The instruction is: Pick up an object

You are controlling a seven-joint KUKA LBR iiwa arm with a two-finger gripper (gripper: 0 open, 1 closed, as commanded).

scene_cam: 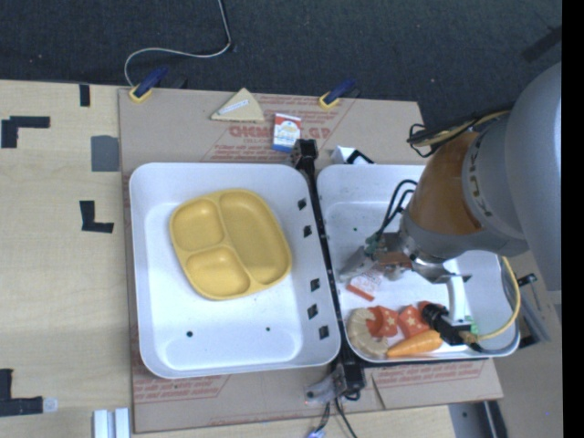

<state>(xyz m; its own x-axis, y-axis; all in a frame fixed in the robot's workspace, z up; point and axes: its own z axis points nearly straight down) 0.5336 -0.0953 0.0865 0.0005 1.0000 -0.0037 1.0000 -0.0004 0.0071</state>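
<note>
Cardboard lines the bench under both white bins, and my gripper [388,255] is low in the right bin [360,194]; I cannot tell its state. Beside it, possibly touching, lies a red-white scrap [362,287], then a tomato [406,321], carrot [413,344]; the left bin [151,272] holds a yellow tray [229,243].

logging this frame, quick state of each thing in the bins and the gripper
yellow divided plate: upright, lying flat in the left bin, its three compartments bare
carrot: lying on its side at the near edge of the right bin
round pizza-like toy: lying flat beside the carrot
gripper: lowered into the right bin
</note>
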